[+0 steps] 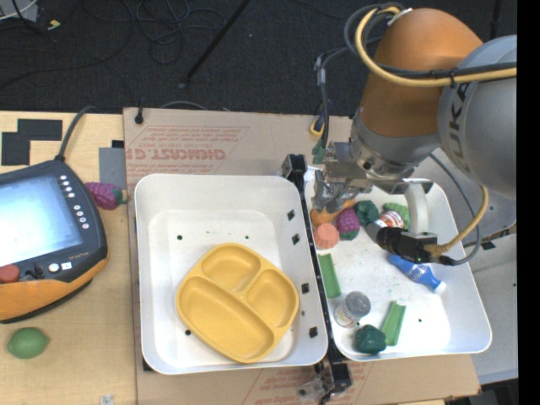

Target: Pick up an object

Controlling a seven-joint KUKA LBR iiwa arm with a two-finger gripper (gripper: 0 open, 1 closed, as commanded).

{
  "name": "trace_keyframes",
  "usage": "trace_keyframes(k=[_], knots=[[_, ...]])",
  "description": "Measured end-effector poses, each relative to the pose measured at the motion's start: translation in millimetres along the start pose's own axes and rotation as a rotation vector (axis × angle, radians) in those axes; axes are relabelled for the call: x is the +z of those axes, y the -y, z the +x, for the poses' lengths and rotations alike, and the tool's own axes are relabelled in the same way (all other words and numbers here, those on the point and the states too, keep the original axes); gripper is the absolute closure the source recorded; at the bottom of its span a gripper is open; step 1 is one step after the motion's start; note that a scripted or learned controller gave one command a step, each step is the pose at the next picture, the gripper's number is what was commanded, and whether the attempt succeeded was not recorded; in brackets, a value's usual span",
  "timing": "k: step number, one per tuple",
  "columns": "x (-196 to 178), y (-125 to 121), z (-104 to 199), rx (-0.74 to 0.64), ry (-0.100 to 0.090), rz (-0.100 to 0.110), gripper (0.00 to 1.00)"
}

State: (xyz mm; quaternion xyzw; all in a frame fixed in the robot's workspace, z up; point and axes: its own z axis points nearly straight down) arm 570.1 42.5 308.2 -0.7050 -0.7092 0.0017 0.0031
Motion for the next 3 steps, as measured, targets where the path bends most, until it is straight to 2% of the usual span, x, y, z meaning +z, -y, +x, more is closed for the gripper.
trace_keyframes(k=[1,2,3], knots=[[67,52,67,0.001,0.001,0.007,1.00],[-79,95,65,0.004,-0.003,-0.017,1.00],[-161,95,9,0.009,0.002,-0.014,1.00]])
